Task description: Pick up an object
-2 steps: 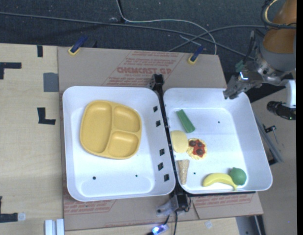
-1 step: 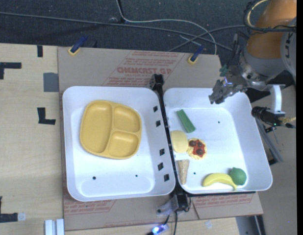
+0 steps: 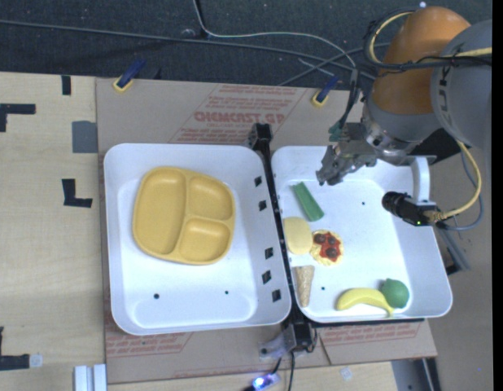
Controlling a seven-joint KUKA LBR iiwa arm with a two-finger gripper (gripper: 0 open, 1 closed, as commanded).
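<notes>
Claw (image 3: 331, 174) is hovering over the right bin's (image 3: 398, 255) upper part, just above the green stick (image 3: 308, 201). Finger opening: cannot tell; nothing visibly gripped.

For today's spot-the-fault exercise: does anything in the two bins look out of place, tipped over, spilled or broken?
Nothing stands out. The yellow tray lies flat in the left bin; the toy foods, such as the banana, lie loose in the right bin.

I see two smooth white plastic bins (image 3: 121, 218), a matt yellow plastic tray (image 3: 185, 215), a glossy banana (image 3: 363, 300), printed brown cardboard (image 3: 227, 112) beneath, and pale wood-look desk (image 3: 32, 283).
</notes>
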